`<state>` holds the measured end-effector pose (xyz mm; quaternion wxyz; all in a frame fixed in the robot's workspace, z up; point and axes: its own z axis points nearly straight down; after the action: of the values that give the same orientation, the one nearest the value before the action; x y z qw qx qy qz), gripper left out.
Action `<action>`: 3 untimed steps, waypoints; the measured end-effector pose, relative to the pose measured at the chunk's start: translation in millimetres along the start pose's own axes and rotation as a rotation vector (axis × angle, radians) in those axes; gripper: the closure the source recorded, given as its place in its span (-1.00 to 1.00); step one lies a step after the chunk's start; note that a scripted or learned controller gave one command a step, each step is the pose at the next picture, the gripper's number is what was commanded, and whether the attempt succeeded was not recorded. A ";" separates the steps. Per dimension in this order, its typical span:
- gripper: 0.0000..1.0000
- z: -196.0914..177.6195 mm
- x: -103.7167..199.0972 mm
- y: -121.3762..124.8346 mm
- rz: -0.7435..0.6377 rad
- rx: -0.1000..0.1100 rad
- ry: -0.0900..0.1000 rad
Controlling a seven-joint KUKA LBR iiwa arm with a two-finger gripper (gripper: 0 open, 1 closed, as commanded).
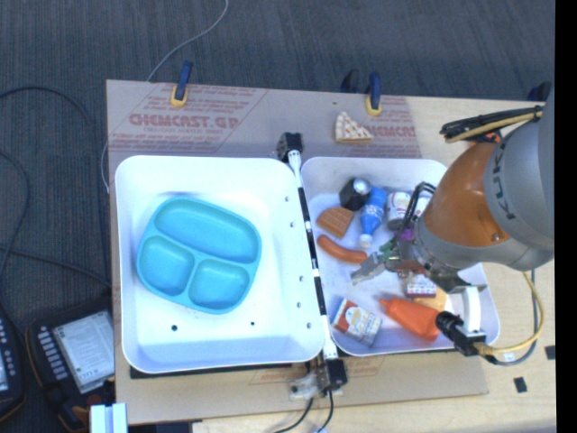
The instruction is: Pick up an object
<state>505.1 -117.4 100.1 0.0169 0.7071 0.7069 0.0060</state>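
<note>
Reaching in from the right of the frame, the arm (487, 201) hangs over the right bin (317, 183), with its gripper (383, 262) low among the clutter near the bin's middle; whether it is clamped or spread cannot be told. Just beside it lie a sausage (341, 248), a blue bottle (371, 209) and an orange carrot (410, 317). A blue divided plate (198, 253) sits in the left bin (135, 179).

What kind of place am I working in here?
Probably a robotics lab. Two white bins sit on a clamped cardboard sheet over grey carpet, loose cables trail around, and the right bin holds toy food like a carrot.
</note>
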 end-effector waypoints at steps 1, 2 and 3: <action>1.00 -7.2 -0.1 0.4 0.000 0.004 0.001; -1.00 -7.1 0.0 0.3 0.000 0.004 0.001; 1.00 -14.3 -0.1 0.9 0.000 0.007 0.002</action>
<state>505.5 -117.3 114.5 0.0136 0.7070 0.7070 0.0041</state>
